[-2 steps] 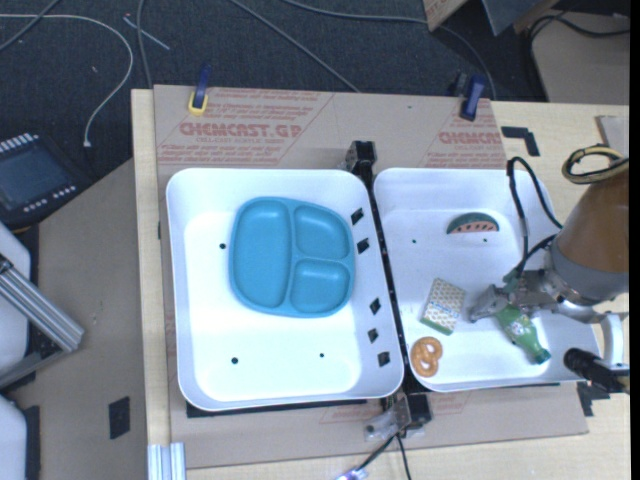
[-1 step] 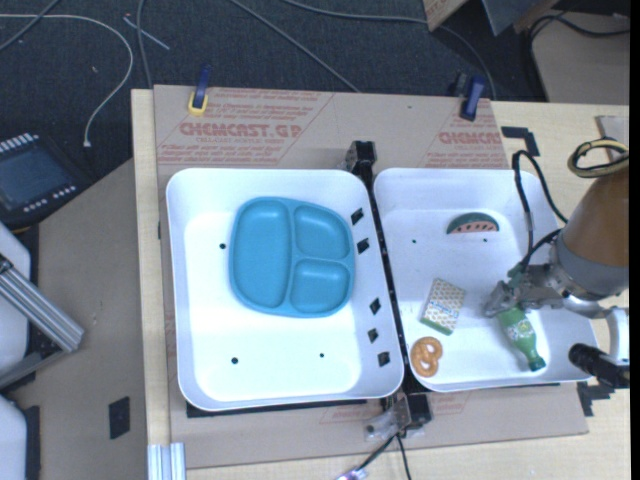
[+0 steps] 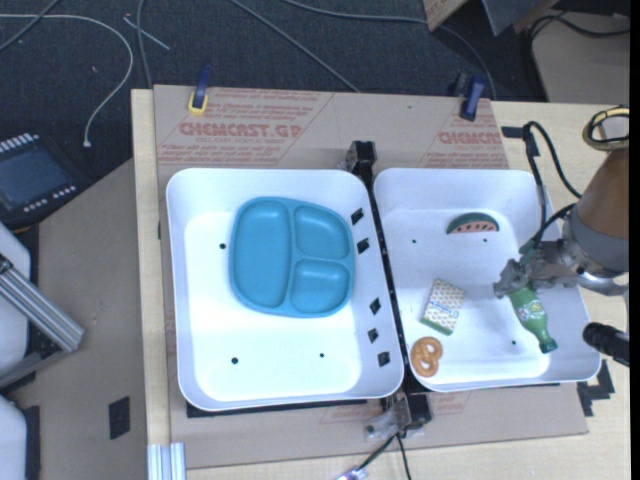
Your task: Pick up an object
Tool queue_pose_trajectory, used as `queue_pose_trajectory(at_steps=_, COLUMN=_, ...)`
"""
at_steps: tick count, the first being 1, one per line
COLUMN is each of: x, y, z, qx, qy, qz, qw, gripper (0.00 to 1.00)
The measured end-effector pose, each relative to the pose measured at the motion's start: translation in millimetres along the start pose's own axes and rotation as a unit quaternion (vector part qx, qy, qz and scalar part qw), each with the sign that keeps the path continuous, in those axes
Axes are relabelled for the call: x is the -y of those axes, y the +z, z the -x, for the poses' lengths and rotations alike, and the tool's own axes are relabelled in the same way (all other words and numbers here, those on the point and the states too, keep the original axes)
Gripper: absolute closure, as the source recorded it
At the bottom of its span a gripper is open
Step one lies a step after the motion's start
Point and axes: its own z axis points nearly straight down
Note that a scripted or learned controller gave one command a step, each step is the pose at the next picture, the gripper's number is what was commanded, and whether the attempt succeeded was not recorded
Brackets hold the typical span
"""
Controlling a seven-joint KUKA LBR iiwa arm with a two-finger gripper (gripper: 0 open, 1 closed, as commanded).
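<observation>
The right bin (image 3: 440,183) holds several small objects. A green bottle (image 3: 536,322) lies on its side near the bin's right wall, cap toward the front right. My gripper (image 3: 519,279) hangs just above the bottle's upper end, touching or nearly touching it, and I cannot tell whether it grips the bottle. A watermelon slice (image 3: 472,225) lies toward the bin's back. A speckled square packet (image 3: 443,306) rests near the middle. An orange pretzel-shaped ring (image 3: 426,356) sits at the front left corner.
The left bin (image 3: 190,298) holds a blue divided plate (image 3: 292,256). A black divider with clips (image 3: 376,268) runs between the bins. The arm's body (image 3: 605,223) fills the space beyond the right bin's right wall. Cables lie on the floor behind the bench.
</observation>
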Motion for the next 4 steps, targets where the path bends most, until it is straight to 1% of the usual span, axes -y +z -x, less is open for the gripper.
queue_pose_trajectory(at_steps=2, x=6, y=-90, z=4, qx=0.0, qy=0.0, qz=0.0, qw=1.0, gripper=1.0)
queue_pose_trajectory(at_steps=3, x=-2, y=-86, z=-50, qx=-0.003, qy=-0.002, qz=-0.004, qw=1.0, gripper=1.0)
queue_pose_trajectory(at_steps=4, x=-19, y=-80, z=-91, qx=-0.002, qy=-0.002, qz=-0.002, qw=1.0, gripper=1.0)
